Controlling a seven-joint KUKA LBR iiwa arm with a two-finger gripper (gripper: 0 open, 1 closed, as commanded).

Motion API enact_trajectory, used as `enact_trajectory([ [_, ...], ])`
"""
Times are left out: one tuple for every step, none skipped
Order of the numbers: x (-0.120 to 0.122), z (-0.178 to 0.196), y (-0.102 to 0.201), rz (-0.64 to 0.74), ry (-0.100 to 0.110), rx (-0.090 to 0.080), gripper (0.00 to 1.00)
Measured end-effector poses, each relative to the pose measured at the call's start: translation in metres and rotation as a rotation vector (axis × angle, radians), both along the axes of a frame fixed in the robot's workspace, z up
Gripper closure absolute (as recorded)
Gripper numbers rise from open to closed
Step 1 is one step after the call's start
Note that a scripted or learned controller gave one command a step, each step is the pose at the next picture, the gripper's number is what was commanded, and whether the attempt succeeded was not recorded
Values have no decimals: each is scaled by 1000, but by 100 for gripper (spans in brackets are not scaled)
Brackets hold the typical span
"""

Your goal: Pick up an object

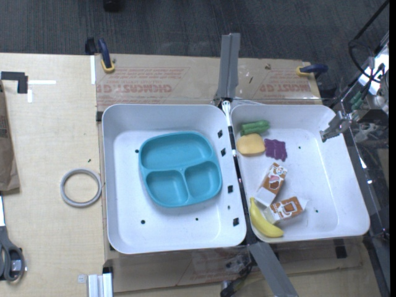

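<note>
Figure: pre-grasp stage. The two-finger metal gripper (331,130) hangs over the right rim of the right-hand shallow white plastic bin (322,184), carrying nothing; whether it is spread or closed cannot be told at this size. Candidate objects cluster along that bin's left side: a green cylindrical toy (254,127), a yellow rounded block (250,144), a purple flat piece (276,148), two brown-and-white cartons (273,183), and a yellow plastic banana (264,219) at the near-left corner. The next move probably calls for travel leftward, then descent. The arm is largely cut off beyond the bin's right rim.
</note>
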State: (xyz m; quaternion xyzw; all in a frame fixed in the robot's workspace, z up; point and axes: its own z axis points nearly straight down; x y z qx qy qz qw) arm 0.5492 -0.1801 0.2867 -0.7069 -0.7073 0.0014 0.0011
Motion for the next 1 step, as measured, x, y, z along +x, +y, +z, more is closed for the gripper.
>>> enact_trajectory([
  [-41,-107,37,-17,0,1,0],
])
